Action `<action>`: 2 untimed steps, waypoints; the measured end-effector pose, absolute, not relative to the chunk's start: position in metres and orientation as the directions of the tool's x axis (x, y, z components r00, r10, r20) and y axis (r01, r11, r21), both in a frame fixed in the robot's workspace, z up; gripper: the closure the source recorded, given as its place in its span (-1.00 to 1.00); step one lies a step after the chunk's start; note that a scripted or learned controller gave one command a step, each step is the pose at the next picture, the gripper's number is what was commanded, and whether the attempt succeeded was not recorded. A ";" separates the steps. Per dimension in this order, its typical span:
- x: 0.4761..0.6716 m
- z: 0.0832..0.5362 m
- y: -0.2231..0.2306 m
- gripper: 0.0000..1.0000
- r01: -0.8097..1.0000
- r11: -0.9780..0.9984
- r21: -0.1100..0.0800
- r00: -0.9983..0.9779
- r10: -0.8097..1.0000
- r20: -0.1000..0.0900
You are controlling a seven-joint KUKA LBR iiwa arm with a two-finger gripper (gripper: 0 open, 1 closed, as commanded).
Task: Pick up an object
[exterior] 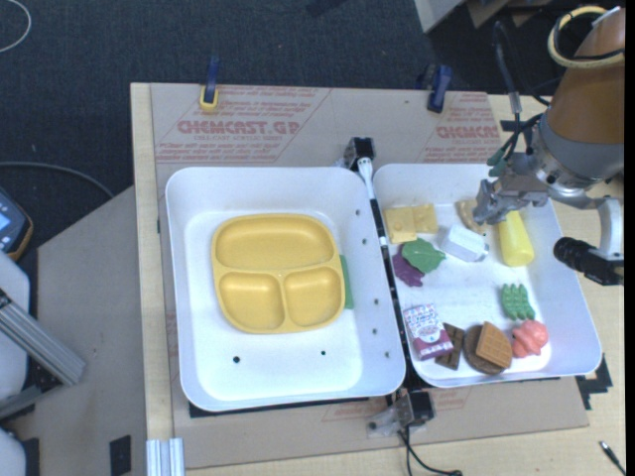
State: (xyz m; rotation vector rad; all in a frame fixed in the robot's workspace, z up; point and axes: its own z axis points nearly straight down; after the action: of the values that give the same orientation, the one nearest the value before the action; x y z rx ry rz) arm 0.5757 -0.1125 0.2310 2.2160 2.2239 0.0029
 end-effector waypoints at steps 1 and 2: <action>0.578 0.240 -0.061 1.00 1.000 0.003 0.003 -0.003 1.000 0.000; 0.588 0.237 -0.016 1.00 1.000 0.002 0.003 -0.002 1.000 -0.001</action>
State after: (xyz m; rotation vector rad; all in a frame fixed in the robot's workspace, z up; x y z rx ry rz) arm 0.5879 -0.0162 0.2367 2.2176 2.2218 0.0020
